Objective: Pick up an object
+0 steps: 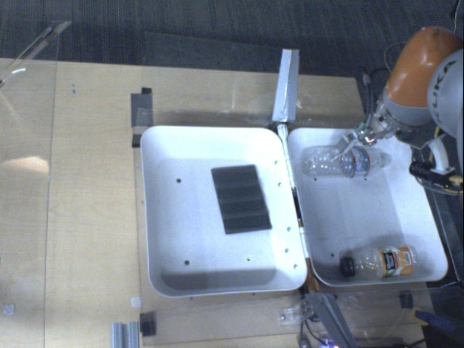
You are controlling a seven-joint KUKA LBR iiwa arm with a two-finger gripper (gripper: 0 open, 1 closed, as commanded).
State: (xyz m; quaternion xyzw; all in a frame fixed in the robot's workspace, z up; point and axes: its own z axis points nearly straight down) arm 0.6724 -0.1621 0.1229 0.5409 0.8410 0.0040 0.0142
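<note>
At twelve o'clock in the right bin (428, 223), the tool (360, 140), grip state untellable, sits on a clear bottle (335, 162) whose slick round body might roll free.

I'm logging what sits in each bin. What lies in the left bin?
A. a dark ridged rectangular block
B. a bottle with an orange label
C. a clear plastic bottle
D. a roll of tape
A: the dark ridged block lies alone on the left bin's floor, while the clear bottle and the orange-labelled bottle lie in the right bin.
</note>
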